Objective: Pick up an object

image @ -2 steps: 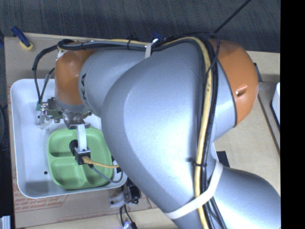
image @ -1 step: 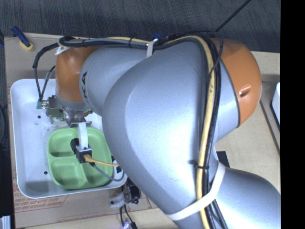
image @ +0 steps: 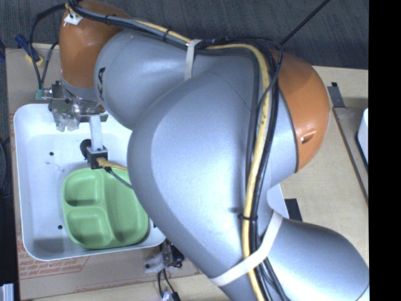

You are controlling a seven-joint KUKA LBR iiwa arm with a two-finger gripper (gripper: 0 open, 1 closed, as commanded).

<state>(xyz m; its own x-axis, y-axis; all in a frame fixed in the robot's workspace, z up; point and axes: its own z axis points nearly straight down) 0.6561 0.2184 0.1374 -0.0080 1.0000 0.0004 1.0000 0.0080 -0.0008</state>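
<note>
The claw [image: 66,119], whose opening I cannot tell, hangs over the shallow white bin's [image: 30,168] far corner, probably to approach the green divided plastic tray [image: 100,217].

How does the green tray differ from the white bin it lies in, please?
The green tray is pale green; the white bin is plain white. The tray is smaller and lies inside the bin, toward its near end. The tray is split into compartments; the bin has one open floor. Both are shallow with rounded corners, and the arm hides part of each.
</note>
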